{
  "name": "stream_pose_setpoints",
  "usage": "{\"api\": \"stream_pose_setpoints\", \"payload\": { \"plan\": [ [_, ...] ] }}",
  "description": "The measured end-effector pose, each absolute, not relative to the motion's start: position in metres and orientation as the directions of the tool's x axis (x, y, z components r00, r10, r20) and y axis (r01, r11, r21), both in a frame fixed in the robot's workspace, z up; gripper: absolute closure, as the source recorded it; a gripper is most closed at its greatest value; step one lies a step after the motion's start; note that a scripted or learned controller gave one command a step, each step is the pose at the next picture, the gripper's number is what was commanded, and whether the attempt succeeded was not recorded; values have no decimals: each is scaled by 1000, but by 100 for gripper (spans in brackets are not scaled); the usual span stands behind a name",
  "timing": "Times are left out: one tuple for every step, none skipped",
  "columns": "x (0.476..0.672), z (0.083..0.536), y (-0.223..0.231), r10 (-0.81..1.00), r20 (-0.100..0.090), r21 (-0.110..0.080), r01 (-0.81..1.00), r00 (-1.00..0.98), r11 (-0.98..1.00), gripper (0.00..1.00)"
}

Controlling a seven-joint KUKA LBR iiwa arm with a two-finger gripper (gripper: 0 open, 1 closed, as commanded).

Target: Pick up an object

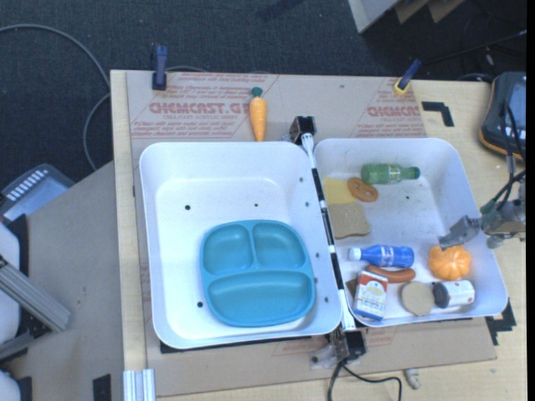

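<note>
The likeliest target is the orange pumpkin-shaped toy (450, 262), sitting near the right wall of the right bin (435, 153), because the gripper (462, 231) hangs just above and to its left, reaching in over that bin's right rim. Whether the gripper is open or closed cannot be told from this slanted view; nothing is visibly held by it. Around the pumpkin the bin is crowded: a small white jar (456, 293) lies just below it, a round tan cookie-like piece (414, 298) beside that, then a small carton (371, 296), a sausage (389, 274) and a blue-labelled bottle (384, 255) lying on its side. Farther up are a slice of toast (349, 220), a yellow cheese slice (338, 191), a brown doughnut-like ring (364, 191) and a green bottle (388, 173), also on its side. The things lie loose and scattered, presumably so that any one can be taken from above. The left bin (167, 174) holds a blue divided plate (256, 271), and a toy carrot (258, 116) rests on the tabletop (201, 107) behind the bins. The pumpkin's closeness to the wall and the jar may leave little room for a clean grasp.
</note>
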State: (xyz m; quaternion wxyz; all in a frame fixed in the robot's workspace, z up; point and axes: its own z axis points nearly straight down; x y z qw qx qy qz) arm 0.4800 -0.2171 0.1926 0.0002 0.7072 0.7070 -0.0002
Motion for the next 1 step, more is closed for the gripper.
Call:
{"api": "stream_pose_setpoints", "payload": {
  "plan": [
    [489, 85, -217, 1000, 4, 2, 1000, -3, 3, 0]
  ]
}}
